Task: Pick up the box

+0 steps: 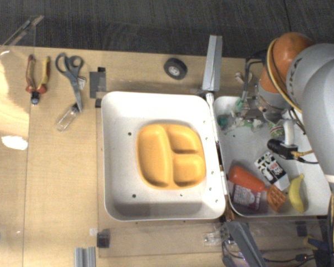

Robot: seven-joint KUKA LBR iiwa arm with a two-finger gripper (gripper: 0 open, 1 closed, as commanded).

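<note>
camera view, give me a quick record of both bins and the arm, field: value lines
left bin: white shallow bin holding a yellow three-compartment plastic tray
right bin: white shallow bin with a small black-and-white printed box, yellow banana, orange carrot-shaped toy
arm: grey arm with orange band over the right bin
end effector: near that bin's far end, away from the box
bench: scissors, red-handled pliers

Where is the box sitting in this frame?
In the camera view, the black-and-white box lies in the right bin, roughly mid-bin, with the banana to its lower right and the orange carrot-like item to its lower left.
</note>
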